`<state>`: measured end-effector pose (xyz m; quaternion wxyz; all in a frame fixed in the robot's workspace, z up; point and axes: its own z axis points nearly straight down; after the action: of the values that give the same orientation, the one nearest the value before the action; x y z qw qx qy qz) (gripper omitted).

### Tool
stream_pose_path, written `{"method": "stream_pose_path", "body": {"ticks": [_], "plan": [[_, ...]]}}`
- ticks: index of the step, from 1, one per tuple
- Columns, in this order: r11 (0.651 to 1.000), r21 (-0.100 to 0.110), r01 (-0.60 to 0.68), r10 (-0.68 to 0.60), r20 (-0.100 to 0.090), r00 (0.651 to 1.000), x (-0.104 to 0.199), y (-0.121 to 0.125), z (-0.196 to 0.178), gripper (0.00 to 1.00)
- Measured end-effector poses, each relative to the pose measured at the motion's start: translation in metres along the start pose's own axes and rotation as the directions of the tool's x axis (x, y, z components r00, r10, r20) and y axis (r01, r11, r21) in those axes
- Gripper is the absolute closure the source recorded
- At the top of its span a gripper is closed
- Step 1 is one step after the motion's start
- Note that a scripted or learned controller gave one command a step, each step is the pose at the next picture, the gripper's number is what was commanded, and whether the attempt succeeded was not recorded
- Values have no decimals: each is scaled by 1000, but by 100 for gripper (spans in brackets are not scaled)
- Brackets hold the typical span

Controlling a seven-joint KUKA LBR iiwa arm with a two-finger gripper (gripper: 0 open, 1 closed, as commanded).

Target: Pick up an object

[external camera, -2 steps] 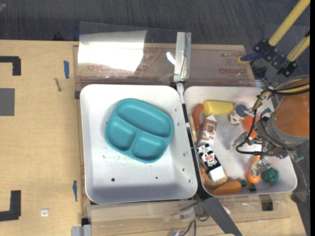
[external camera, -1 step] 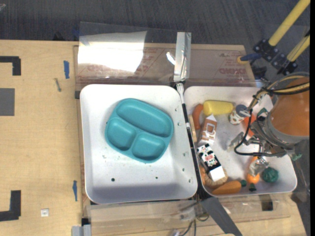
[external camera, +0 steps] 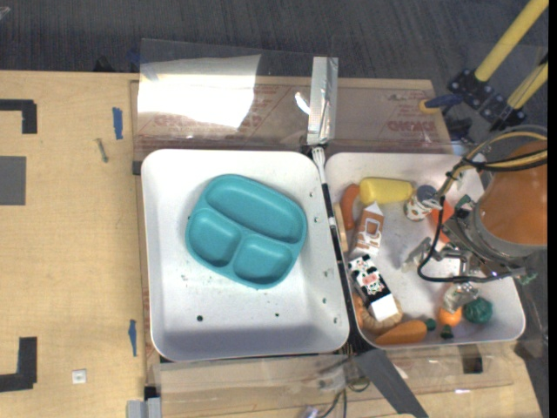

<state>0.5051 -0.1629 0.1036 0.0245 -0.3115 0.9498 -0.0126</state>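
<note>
The right bin (external camera: 513,327) holds several small toys. Among them are a yellow block (external camera: 385,189), an orange sausage shape (external camera: 350,204), a brown-and-white carton (external camera: 369,231) and a cow-patterned carton (external camera: 372,286). An orange carrot-like piece (external camera: 403,331) lies at the bin's front. A green ball (external camera: 477,310) sits beside a small orange piece (external camera: 448,317). My gripper (external camera: 442,251) hangs low over the right half of this bin, under the orange band (external camera: 520,203), among black cables. It is just above and left of the green ball. No object shows between its tips.
The left bin (external camera: 165,303) carries a teal divided plate (external camera: 246,228). A small white-and-blue round toy (external camera: 424,202) lies near the yellow block. A clear divider (external camera: 322,103) stands behind the bins. Yellow-and-black stands (external camera: 505,50) rise at the back right.
</note>
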Motion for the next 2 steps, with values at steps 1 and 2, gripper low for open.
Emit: {"method": "stream_pose_path", "body": {"ticks": [1,2], "plan": [[899,-44,436,-437,-11,899,-38,-73,-12,0],[867,-45,496,-497,-10,868,-3,-7,15,0]]}}
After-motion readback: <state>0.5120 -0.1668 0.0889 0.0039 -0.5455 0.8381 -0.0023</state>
